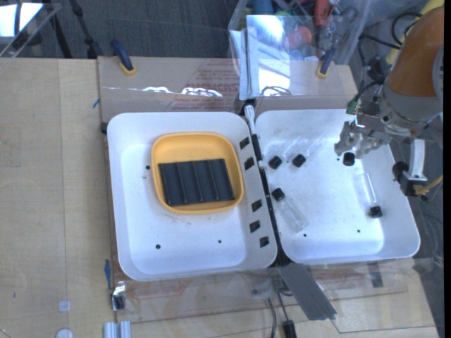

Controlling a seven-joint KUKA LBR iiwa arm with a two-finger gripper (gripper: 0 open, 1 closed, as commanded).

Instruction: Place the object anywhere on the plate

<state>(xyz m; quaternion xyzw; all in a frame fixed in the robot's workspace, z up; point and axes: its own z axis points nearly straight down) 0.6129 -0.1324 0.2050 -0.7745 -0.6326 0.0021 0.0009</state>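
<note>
Bench (49, 189) with two white bins.
The left bin (134, 245) and right bin (394, 241) sit side by side, touching, on its wooden top.

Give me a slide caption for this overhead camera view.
Pincer over the right bin among clear vials; yellow plate waits in the left bin.

You're looking at a pale wooden bench (42, 189). Behind it hangs a dark curtain (155, 13). A clear box of clutter (310, 13) stands at the back.
</note>
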